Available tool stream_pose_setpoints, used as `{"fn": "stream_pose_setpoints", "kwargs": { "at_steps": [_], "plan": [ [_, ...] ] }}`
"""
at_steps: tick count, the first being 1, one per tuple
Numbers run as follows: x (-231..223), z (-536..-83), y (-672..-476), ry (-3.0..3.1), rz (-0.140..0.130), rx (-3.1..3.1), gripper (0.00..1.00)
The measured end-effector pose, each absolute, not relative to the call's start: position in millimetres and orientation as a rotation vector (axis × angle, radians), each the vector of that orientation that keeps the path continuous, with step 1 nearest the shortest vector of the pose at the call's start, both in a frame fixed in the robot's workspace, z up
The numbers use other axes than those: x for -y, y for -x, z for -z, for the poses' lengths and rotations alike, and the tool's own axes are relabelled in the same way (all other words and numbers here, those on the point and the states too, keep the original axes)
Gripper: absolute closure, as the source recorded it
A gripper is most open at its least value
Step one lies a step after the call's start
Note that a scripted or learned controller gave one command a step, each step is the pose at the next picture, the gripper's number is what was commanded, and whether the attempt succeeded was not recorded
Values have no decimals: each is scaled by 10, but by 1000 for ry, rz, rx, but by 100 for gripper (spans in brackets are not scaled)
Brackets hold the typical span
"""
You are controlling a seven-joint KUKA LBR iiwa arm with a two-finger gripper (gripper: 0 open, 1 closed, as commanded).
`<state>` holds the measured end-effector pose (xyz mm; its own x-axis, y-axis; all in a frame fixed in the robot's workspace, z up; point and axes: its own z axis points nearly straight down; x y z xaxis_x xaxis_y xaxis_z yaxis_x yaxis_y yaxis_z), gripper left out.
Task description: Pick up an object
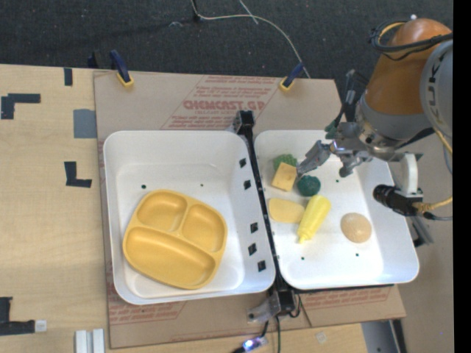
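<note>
While the end effector (331, 160) hangs spread and empty over the right bin's (390, 271) far edge, partly masking a green piece (285, 161), the yellow corn (313, 218) lies slanted near-to-far.

A yellow divided tray (175, 237) is seen in the left white bin (118, 160), while yellow, green and beige items are seen in the right white bin (383, 263).

The two bins (118, 160) look like smooth, slightly glossy white plastic. In the left one, the yellow divided tray (175, 238) has a satin plastic sheen. Under the bins, the board (213, 101) looks like matt brown cardboard, printed red.
</note>
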<state>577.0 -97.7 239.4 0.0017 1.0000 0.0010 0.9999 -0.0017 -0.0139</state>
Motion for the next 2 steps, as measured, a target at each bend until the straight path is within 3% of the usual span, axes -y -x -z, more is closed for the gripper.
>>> {"fn": "stream_pose_setpoints", "kwargs": {
  "at_steps": [1, 2],
  "plan": [
    [975, -2460, -5793, 2219, -2, 2222, 0],
    [1029, -1831, -5757, 2217, -9, 2218, 0]
  ]
}}
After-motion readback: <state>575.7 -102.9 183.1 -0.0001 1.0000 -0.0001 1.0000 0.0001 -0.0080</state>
